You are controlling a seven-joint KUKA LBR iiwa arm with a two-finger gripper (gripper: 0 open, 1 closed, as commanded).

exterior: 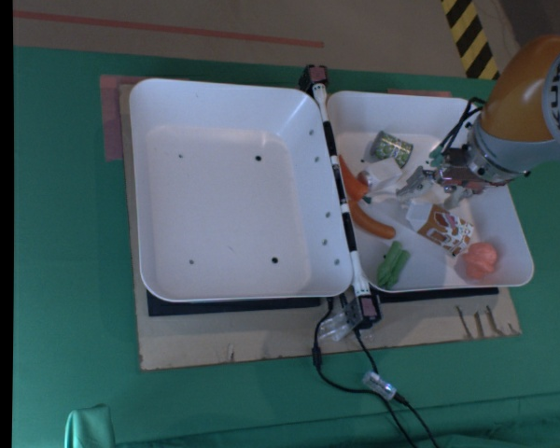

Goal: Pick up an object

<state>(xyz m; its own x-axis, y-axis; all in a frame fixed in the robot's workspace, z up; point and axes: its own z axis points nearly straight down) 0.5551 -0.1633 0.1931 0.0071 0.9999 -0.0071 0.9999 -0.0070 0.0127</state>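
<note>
While over toys (446,231), hand (420,183).

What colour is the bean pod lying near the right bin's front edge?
Green; the bean pod shows best in the camera view.

Green bench (65,250), cardboard sheet (224,339), perhaps cables (355,371)

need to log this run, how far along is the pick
Done: the end effector is low over the right bin, among its objects. In hand: nothing visibly; whether it grips anything is unclear. Left: grasp and lift. The carrot, sausage, green vegetable, can, patterned packet and peach lie in the bin.
</note>
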